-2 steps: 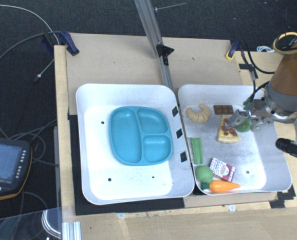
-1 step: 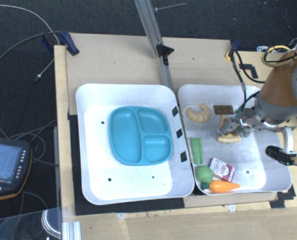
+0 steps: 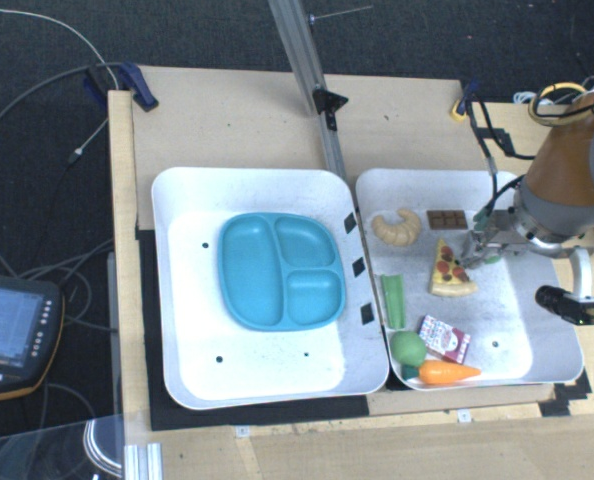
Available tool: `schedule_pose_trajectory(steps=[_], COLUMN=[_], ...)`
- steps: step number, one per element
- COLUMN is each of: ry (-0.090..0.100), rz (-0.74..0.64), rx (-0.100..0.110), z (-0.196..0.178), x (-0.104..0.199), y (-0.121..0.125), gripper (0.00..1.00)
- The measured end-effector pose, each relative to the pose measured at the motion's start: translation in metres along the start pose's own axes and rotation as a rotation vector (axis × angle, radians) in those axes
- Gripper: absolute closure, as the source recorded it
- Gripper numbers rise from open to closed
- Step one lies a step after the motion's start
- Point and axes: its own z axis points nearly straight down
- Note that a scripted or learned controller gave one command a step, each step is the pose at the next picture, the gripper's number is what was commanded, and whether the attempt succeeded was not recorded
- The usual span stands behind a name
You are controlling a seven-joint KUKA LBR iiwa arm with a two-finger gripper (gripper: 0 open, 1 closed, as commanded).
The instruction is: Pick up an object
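Carrot (image 3: 448, 373) untouched at the right bin's near edge, hand (image 3: 474, 251) low over pizza slice (image 3: 450, 272), grip state unclear, nothing lifted yet.

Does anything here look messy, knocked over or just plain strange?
Nothing is spilled or broken. The toy foods crowd the right white bin: the orange carrot and round green fruit sit jammed into its near corner, while the blue divided plate in the left bin holds nothing.

We see a turquoise divided plastic plate (image 3: 280, 270) in the white left bin (image 3: 177, 268), and in the white right bin (image 3: 537, 338) a tan croissant (image 3: 397, 228), brown chocolate bar (image 3: 446, 220), yellow red-dotted pizza slice (image 3: 449, 272), green stick (image 3: 392, 300), green round fruit (image 3: 409, 348), pink-and-white packet (image 3: 444, 339) and orange carrot (image 3: 447, 373).
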Motion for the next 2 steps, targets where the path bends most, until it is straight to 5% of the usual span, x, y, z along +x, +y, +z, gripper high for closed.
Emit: schedule_pose_trajectory(steps=[2], ry=[-0.002], rz=[0.000], rx=[0.000], z=[-0.098], x=[-0.014], y=[0.001], gripper=[1.00])
